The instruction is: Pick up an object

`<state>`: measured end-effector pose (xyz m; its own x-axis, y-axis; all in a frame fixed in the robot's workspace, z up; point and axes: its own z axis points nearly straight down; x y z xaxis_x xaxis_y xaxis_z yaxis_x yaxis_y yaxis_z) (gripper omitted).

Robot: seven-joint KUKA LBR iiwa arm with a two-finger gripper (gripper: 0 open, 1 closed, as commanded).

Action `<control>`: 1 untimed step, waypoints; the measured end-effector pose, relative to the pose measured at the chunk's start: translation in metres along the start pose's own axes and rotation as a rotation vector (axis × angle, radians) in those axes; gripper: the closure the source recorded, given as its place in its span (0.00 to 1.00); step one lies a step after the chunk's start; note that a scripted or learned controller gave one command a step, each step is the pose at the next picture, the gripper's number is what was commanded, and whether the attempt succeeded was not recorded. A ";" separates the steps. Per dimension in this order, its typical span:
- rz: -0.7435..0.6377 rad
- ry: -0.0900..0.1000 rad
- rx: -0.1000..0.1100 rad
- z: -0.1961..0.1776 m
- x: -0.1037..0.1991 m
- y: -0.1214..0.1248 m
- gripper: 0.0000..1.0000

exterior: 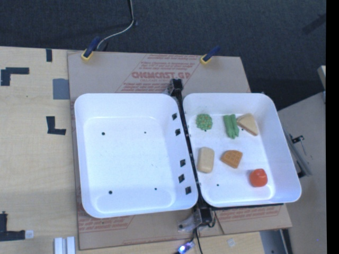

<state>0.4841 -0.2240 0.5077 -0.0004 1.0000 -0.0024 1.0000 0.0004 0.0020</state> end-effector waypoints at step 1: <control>-0.001 0.000 0.000 -0.021 0.000 0.000 0.00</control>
<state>0.4841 -0.2237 0.5284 -0.0010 1.0000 -0.0020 1.0000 0.0011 0.0021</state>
